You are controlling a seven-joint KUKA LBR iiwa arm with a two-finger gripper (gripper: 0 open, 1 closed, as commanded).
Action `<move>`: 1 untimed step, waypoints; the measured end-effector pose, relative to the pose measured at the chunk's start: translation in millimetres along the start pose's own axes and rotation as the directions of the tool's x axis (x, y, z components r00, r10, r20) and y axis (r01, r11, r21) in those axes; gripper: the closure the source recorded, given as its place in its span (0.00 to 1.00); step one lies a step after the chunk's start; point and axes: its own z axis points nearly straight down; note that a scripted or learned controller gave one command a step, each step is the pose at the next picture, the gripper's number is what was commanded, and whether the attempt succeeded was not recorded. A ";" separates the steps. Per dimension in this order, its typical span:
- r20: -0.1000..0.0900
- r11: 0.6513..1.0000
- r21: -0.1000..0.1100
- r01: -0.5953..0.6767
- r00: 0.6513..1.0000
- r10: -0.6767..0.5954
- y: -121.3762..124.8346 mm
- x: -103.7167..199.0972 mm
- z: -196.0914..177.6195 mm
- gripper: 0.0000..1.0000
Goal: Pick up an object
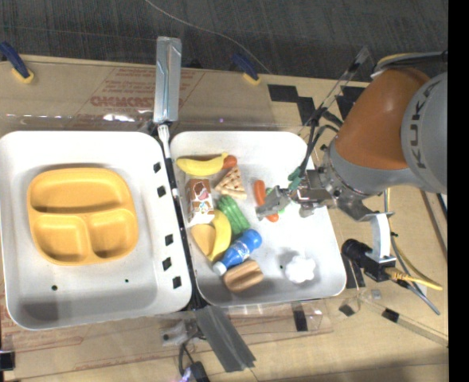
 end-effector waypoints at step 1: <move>0.000 0.975 0.007 -0.223 0.975 0.223 22.0 -14.4 121.0 0.00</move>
